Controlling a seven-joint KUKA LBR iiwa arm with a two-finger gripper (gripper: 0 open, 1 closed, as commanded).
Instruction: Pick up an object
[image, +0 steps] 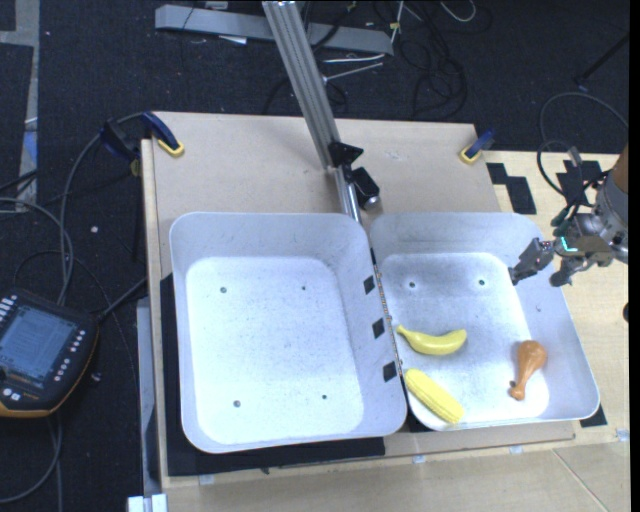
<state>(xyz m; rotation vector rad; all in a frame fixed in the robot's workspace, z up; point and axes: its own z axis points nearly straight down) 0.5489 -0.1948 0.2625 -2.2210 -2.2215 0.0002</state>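
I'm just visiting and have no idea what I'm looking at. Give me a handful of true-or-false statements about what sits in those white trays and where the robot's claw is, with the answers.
1. The banana lies in the right bin. True.
2. The drumstick is in the left bin. False: it lies in the right bin, near its right wall.
3. The gripper holds the corn cob. False: the corn cob lies at the right bin's front edge, apart from the gripper.
4. The gripper is at the right bin's far right rim. True.
5. Three objects share the right bin. True.
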